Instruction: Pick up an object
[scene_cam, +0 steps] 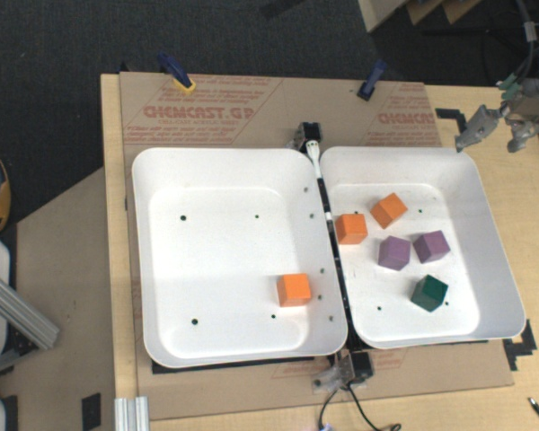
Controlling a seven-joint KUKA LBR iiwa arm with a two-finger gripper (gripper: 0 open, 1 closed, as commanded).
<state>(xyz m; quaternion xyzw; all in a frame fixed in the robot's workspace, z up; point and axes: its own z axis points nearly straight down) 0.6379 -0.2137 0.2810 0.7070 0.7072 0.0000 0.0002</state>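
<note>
My gripper hangs at the far right, above the back right corner of the right bin. Its two fingers stand apart with nothing between them, so it is open. In the right bin lie two orange cubes, two purple cubes and a dark green cube. Another orange cube sits alone in the left bin, towards its front right. The gripper is well clear of every cube.
The bins rest side by side on a cardboard sheet held by two clamps at the back. A black bracket sits where the bins meet. An aluminium rail lies at the left.
</note>
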